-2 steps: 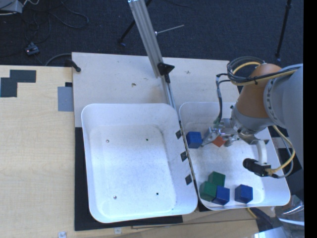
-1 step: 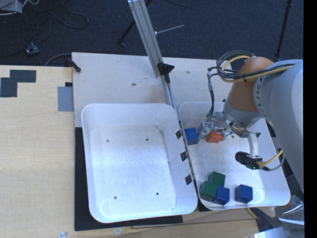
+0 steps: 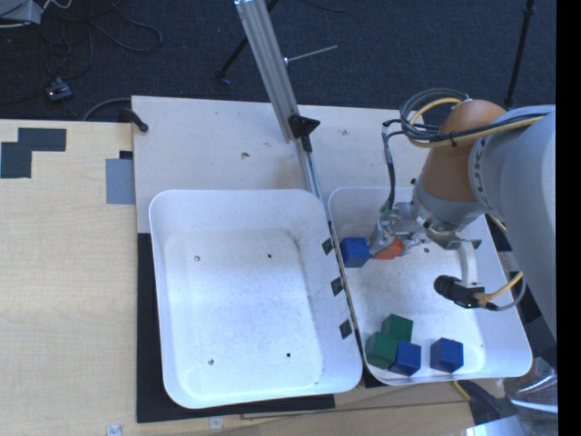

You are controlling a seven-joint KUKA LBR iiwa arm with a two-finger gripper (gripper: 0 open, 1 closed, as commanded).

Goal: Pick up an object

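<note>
Camera view: fixed, slanted, above both bins.
Tool: two-finger gripper on grey arm with orange band, low over the right shallow white bin.
Tool state: cannot tell how far it is open; hold not confirmed.
Red-orange object: at the gripper tip, shape and long axis unclear.
Blue cube: just left of the tool, near the bin's left wall; roughly square, no clear long axis.
Green blocks: well below the tool, touching a second blue cube.
Third blue cube: below the tool, slightly right.
Left shallow white bin: left of the tool.
</note>
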